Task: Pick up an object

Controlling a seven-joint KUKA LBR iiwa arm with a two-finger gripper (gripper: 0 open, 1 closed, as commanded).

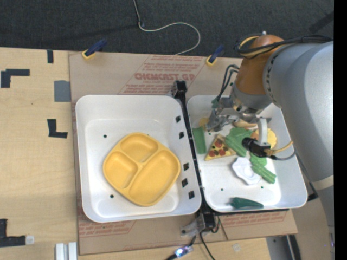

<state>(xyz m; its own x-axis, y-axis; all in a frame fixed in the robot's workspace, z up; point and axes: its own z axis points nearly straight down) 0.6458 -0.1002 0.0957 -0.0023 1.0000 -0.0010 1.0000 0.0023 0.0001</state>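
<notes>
Just below gripper (216, 121): pizza slice (219, 148); apart

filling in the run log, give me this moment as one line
end effector: low in right bin, over toy pile | nearest: pizza slice | grasp: none seen | left bin: yellow divided plate

Divided plate (142, 168) in left bin (87, 112); pizza slice (219, 148) in right bin (290, 191); end effector (217, 119) above it.
</notes>
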